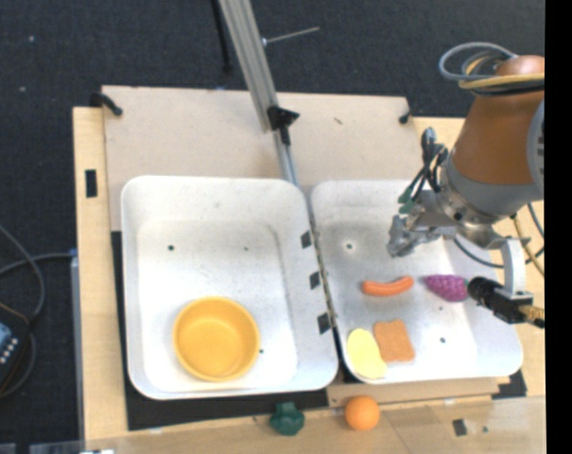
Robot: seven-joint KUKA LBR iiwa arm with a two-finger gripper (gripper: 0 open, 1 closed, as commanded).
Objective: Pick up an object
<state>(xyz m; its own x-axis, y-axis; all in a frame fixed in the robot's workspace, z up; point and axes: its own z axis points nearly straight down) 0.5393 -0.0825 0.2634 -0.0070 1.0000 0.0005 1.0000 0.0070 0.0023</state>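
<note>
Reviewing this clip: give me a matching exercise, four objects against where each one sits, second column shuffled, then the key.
Objects:
1. yellow bowl
2. orange sausage-shaped toy
3. purple toy
4. orange ball

Places:
A. on the bench in front of the bins, beside a green toy
B. right bin, mid-floor, just below the gripper
C. left bin, near front corner
D. right bin, toward its right side, next to the sausage-shaped toy

Pairs: 1-C, 2-B, 3-D, 4-A
</note>
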